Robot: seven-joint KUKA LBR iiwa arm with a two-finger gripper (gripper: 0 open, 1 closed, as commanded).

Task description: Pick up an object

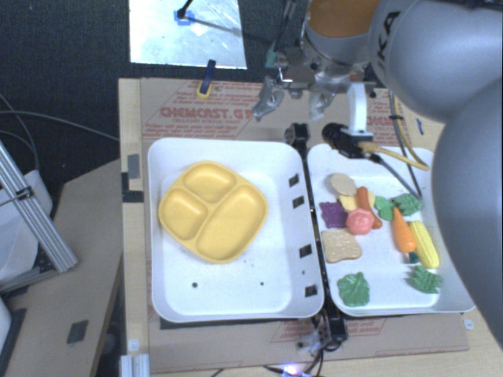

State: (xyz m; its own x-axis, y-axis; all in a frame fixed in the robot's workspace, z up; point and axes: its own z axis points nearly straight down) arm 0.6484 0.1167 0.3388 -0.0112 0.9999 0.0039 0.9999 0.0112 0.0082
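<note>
Standing over the bench, I saw two shallow white bins side by side on a brown cardboard sheet point(204, 110). The left bin point(236, 293) held a yellow divided plate point(212, 210), its three compartments bare, sitting toward the bin's far left part. The right bin point(393, 298) carried a scatter of toy food: a tan potato-like piece point(343, 184) at the far end, a purple bunch of grapes point(333, 214) beside a pink round piece point(360, 222), a beige bread slice point(341, 247) just near of those, an orange carrot point(403, 232) touching a yellow corn cob point(425, 243), and green leafy pieces point(353, 288) at the near end and along the right side.

The grey arm point(440, 45) came in from the right, its orange band point(339, 6) high at the far edge. The gripper point(292, 104) hung beyond the far rims of the bins, over the cardboard, well apart from the food. Its two metal fingers point(267, 102) were spread, with nothing between them.

A silvery square point(187, 22) lay on the dark floor farther back.
</note>
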